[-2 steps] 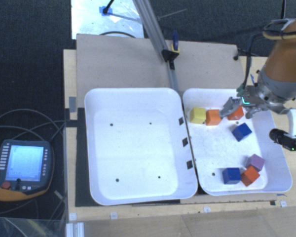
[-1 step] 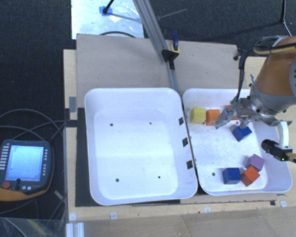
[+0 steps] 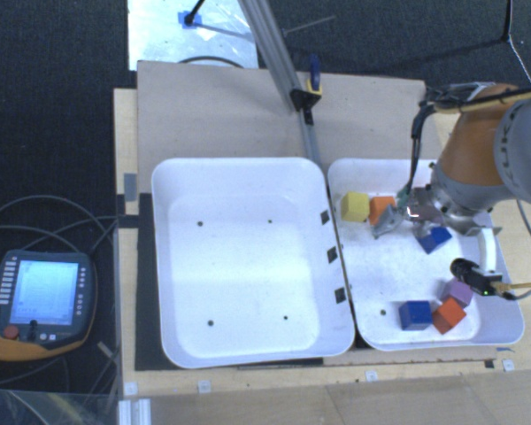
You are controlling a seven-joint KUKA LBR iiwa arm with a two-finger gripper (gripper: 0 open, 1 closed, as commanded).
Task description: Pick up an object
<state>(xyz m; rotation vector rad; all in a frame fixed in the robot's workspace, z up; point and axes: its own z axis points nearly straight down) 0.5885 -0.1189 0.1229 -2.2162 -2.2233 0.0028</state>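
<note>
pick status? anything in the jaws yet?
Done: the arm has reached into the right bin, gripper low beside the orange block and yellow block. In hand: nothing visibly held. Left: grasp and lift; both blue blocks, the purple block and the orange-red block lie untouched.

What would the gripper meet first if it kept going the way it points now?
Probably the small orange block, right at the gripper tip, with the yellow cube just beyond; depth is unclear from above.
</note>
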